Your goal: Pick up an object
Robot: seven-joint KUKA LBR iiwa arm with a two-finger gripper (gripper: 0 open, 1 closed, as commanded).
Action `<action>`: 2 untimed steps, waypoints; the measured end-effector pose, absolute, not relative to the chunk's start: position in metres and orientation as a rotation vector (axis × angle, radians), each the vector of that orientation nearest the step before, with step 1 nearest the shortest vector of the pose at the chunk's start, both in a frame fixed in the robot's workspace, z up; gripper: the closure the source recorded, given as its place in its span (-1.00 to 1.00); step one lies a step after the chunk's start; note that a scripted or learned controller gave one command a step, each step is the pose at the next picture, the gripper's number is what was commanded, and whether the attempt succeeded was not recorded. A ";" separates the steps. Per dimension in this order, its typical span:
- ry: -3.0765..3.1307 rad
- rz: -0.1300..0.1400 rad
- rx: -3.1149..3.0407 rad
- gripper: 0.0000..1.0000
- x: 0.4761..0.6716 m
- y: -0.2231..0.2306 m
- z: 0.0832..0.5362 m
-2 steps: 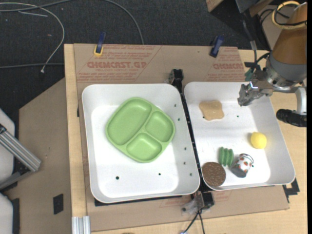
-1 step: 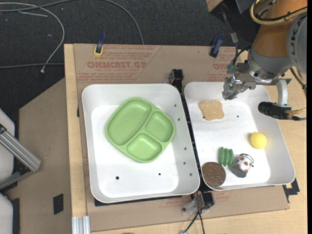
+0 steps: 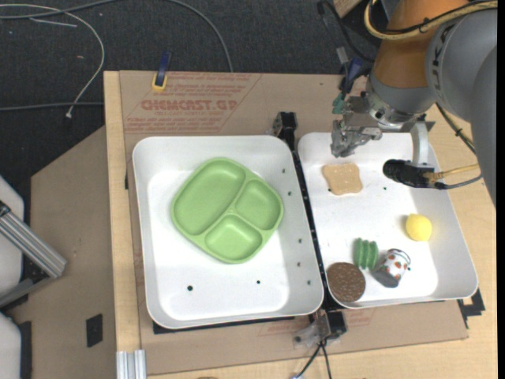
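overhead, the grey arm (image 3: 442, 46) with its orange band reaches from the right across the cardboard-covered surface (image 3: 118, 180). the left bin (image 3: 158, 290) carries a green divided plate (image 3: 227, 209). in the right bin (image 3: 458, 275), the jaws (image 3: 345, 145) hang just above a tan toast slice (image 3: 343, 178); whether they are released or clenched cannot be told. nearer lie a brown disc (image 3: 346, 282), a yellow ball (image 3: 418, 227), green pods (image 3: 365, 253) and a small grey toy (image 3: 392, 267).
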State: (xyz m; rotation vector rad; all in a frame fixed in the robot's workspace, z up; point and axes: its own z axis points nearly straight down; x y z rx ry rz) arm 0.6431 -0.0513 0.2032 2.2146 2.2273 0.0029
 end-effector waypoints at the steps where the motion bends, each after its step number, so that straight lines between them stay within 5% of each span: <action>1: 2.229 0.003 2.216 1.00 0.645 -0.004 0.201; 2: 2.230 0.006 2.213 1.00 0.651 0.061 0.210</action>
